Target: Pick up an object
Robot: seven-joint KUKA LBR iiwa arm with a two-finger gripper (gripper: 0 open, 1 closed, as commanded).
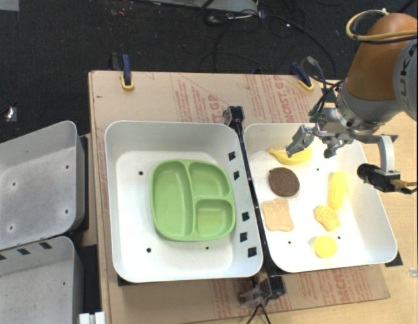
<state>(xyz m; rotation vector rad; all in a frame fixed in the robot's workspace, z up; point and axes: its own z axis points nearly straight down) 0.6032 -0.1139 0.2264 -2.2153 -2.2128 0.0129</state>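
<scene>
Round yellow toy food piece (325, 246) lies nearest, untouched.
Spread two-finger gripper (315, 146) hovers over curved yellow banana (290, 156), far right bin; next, lower and close.

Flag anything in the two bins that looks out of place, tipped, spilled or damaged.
Nothing stands out. The green divided plate lies flat in the left bin. In the right bin, the banana, brown patty, toast, corn cob and other yellow pieces lie apart and look intact. The gripper hovers by the banana.

Dark speckled carpet floor (46, 39), loose black cables (296, 19), cardboard-covered bench (181, 93), yellow clamps (127, 79), even overhead light
</scene>
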